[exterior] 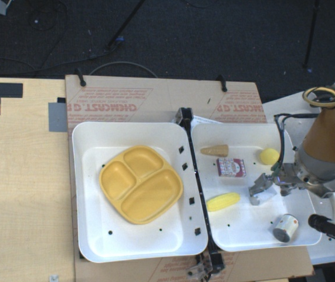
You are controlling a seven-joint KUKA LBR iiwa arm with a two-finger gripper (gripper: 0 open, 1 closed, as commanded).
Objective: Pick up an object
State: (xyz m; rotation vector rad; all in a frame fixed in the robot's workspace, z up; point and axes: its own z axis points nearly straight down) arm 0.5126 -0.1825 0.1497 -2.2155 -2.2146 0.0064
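Two white bins sit side by side on the bench. The left bin (91, 228) holds a yellow tray (141, 184) with three sections. The tray lies flat in the middle of that bin, and there is nothing in it.

The right bin (237, 239) holds the small things to pick from. A tan cone (214, 151) lies near the back. Just in front of it lies a small pink and white packet (231, 167). A yellow ball (269, 155) sits to the right of the packet. A yellow corn cob (222, 201) lies close to the middle wall between the bins. A small grey and white cup (285, 227) lies on its side near the front right corner.

The arm reaches in from the right. Its gripper (260, 189) is low over the right bin, in the bare spot between the packet, the ball and the corn cob. It does not touch any of them. The two fingers look a little apart at the tips, and nothing is between them. So the gripper holds nothing.

I think the task has just about begun. The gripper is in the right bin, close to the things, but no thing is picked up yet. All five small things lie on the bin floor. What is left is to choose one, go down on it, squeeze it and lift it. The corn cob and the packet are the nearest ones.
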